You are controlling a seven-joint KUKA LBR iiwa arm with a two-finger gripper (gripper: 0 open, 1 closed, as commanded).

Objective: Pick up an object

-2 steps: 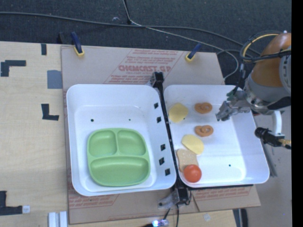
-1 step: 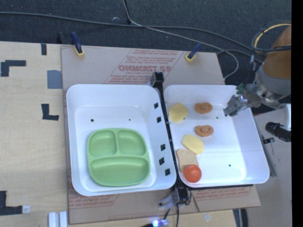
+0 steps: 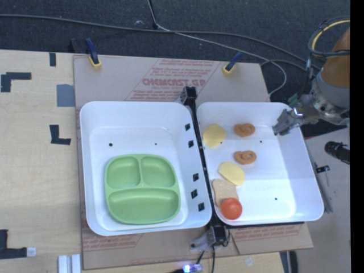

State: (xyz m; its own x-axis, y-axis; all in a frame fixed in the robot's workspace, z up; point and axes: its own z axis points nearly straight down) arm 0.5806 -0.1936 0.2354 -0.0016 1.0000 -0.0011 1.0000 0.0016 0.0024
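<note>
Camera view looks down on a table with two shallow white plastic bins side by side. Over the upper right corner of the right-hand white bin (image 3: 301,169) sits the robot's metal hand (image 3: 284,124), tilted and pointing down-left toward the bin floor; whether it is open or closed cannot be told from here, and nothing is visibly held in it.

Candidate objects lie along the left half of that bin: a pale yellow rounded piece (image 3: 214,135), a brown pretzel-shaped piece (image 3: 244,130) nearest the hand, a second brown pretzel (image 3: 245,157), a yellow oval piece (image 3: 231,173), a tan bread-like slice (image 3: 224,189), and a red tomato-like ball (image 3: 231,209) touching the slice. A light green divided plastic plate (image 3: 142,188) rests in the left-hand white bin (image 3: 91,147).

The main risk, as I judge it, is that these items are flat and low, so a descent could scrape the bin floor or close above the piece. The slice and red ball touch, so reaching for one may nudge the other. Coming in close to the bin's rim could also catch the wall.
</note>
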